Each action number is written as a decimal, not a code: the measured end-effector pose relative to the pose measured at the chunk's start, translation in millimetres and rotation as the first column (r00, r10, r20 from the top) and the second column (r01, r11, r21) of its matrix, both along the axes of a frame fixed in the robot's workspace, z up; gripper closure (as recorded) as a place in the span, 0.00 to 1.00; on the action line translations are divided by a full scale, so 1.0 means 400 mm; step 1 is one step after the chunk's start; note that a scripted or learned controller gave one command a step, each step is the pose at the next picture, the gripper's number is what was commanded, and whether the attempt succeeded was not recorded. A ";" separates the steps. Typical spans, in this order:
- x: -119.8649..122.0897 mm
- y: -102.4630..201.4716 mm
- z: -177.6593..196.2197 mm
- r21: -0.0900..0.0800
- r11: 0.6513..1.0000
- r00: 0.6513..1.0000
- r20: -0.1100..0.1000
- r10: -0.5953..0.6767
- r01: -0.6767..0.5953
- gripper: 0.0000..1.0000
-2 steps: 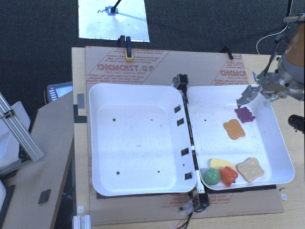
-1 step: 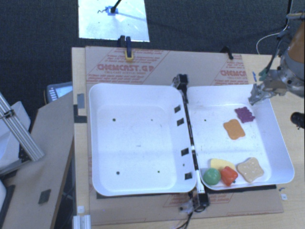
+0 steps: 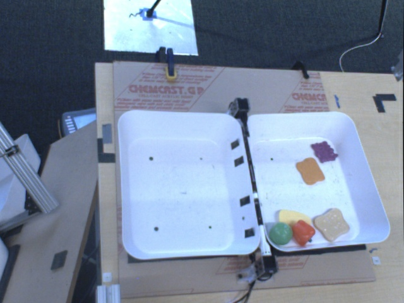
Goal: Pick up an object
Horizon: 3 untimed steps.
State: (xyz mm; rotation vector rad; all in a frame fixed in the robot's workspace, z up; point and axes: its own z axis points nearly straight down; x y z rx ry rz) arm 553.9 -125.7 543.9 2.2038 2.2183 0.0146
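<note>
The right bin [image 3: 353, 137] holds several toy food pieces. A purple grape cluster [image 3: 323, 151] lies near its far right side, with an orange flat piece [image 3: 310, 170] just in front of it. Along the near wall sit a green ball [image 3: 280, 233], a red pepper-like piece [image 3: 303, 232], a yellow wedge [image 3: 291, 217] behind them and a tan bread slice [image 3: 331, 224] to the right.
The left bin [image 3: 129, 169] stands beside the right one, joined by black clips [image 3: 243, 180] along the shared wall. Both rest on a cardboard sheet [image 3: 208, 87] over the wooden bench. A metal plate [image 3: 149, 16] lies on the dark floor beyond.
</note>
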 end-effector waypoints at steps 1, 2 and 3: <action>0.009 -0.106 -0.303 0.004 1.000 1.000 -0.020 -0.008 0.008 1.00; 0.097 -0.083 -0.004 -0.001 1.000 1.000 -0.001 0.000 0.000 1.00; 0.105 -0.151 -0.276 0.004 1.000 1.000 -0.022 -0.007 0.007 1.00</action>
